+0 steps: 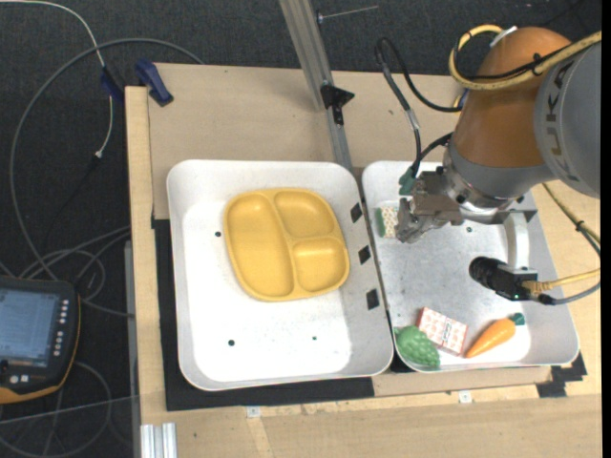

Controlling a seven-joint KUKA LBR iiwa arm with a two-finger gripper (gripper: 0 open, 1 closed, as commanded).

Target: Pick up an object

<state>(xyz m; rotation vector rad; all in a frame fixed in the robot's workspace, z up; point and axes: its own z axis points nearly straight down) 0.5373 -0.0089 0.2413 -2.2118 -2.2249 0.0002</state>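
Observation:
In the right bin [449,284] lie an orange toy carrot [494,336], a small red-and-white patterned box [442,331] and a green leafy toy [418,347], all near the front edge. A small green-and-white item [389,220] rests at the bin's left wall. My gripper [412,219] hangs over the right bin's back left part, right beside that small item. Its fingers point down and are hidden by the wrist. A black camera piece [496,277] sticks out from the arm over the bin's right side.
The left bin [205,284] holds a yellow divided plate [286,242]. A grey metal post [310,55] rises behind the bins. Black clips [364,254] sit along the seam between the bins. Cables and a handheld screen [33,337] lie on the floor at left.

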